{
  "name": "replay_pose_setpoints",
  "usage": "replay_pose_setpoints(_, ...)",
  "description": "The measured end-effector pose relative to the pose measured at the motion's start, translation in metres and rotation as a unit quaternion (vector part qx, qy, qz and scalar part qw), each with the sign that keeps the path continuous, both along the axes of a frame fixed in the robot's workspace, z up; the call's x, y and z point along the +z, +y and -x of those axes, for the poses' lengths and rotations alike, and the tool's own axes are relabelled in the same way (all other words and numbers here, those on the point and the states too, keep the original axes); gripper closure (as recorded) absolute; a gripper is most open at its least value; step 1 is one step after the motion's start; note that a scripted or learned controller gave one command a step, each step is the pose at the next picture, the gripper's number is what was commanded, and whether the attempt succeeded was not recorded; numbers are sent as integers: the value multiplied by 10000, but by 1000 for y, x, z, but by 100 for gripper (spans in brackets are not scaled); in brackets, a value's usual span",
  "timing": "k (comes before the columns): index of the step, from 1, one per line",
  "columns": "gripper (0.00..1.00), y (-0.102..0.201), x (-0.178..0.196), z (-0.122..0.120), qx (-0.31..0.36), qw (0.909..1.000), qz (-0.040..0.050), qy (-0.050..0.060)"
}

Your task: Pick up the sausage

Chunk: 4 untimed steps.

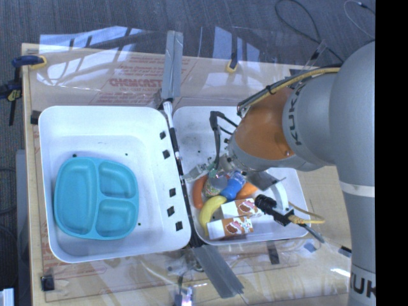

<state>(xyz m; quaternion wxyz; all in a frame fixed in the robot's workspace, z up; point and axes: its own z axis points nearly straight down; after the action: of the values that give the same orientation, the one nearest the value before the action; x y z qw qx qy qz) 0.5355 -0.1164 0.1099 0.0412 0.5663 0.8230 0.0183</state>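
A: We look down on a worktop [83, 75] with two white bins; the left bin [95, 123] holds a blue divided plate [95, 196].

B: In the right bin [191, 123] we see the arm low over a heap: a banana [210, 210], some boxes, and an orange-red piece [199, 190] we take for the sausage, by the bin's left wall.

A: Is the claw [220, 174] spread?

B: We cannot tell; the wrist hides it. We judge this the reaching step. Next it must settle astride the sausage, clear of the banana.
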Motion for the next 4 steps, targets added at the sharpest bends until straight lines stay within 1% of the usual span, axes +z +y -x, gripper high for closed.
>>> replay_pose_setpoints(1,0,1,1,-2,572,9983,61,-2)
replay_pose_setpoints(2,0,-52,1,-91,676,9967,-49,444)
replay_pose_setpoints(3,0,-20,-17,-27,1694,9845,13,451)
replay_pose_setpoints(4,100,-19,-8,-28,1716,9841,8,450)
